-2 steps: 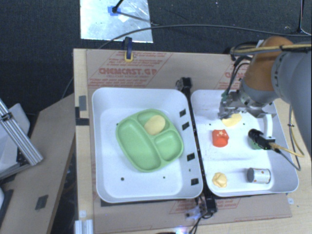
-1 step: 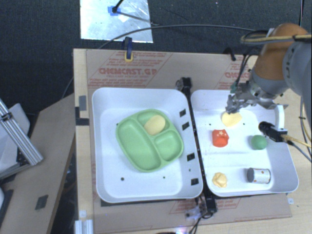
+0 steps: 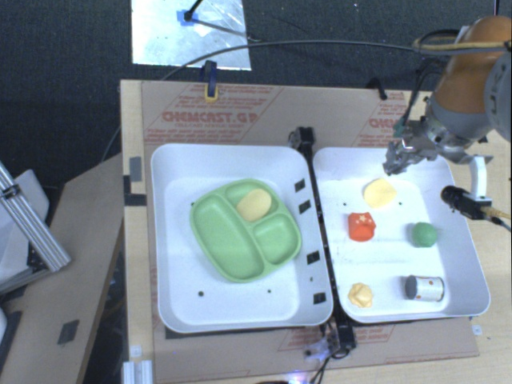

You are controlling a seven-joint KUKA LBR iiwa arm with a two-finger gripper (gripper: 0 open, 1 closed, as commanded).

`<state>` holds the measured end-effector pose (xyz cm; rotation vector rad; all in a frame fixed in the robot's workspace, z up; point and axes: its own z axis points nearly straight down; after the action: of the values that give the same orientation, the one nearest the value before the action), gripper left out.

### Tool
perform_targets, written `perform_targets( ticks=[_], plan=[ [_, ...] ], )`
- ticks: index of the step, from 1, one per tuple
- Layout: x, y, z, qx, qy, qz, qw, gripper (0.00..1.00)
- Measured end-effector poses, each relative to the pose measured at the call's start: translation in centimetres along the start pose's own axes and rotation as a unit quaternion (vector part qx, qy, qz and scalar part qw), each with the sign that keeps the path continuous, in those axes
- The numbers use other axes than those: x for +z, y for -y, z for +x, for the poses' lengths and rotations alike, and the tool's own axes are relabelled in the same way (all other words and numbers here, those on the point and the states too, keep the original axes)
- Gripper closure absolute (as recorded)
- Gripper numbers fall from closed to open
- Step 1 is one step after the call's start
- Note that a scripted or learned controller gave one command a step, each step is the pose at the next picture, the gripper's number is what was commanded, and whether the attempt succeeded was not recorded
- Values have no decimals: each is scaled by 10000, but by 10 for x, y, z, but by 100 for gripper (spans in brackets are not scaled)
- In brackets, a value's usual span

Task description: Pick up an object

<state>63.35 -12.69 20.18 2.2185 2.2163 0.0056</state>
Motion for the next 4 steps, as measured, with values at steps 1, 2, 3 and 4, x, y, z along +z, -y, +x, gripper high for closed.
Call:
perform_targets(
  ticks=[1, 2, 3, 4],
  plan=[
    [-34, -2, 0, -27, -4, 6, 10000, 100],
    [-29, 13, 60, -52, -16, 30, 10000, 100],
    [-29, 22, 114, -54, -16, 25, 10000, 100],
    [-34, 41, 171, -58, -21, 31, 10000, 100]
  ],
)
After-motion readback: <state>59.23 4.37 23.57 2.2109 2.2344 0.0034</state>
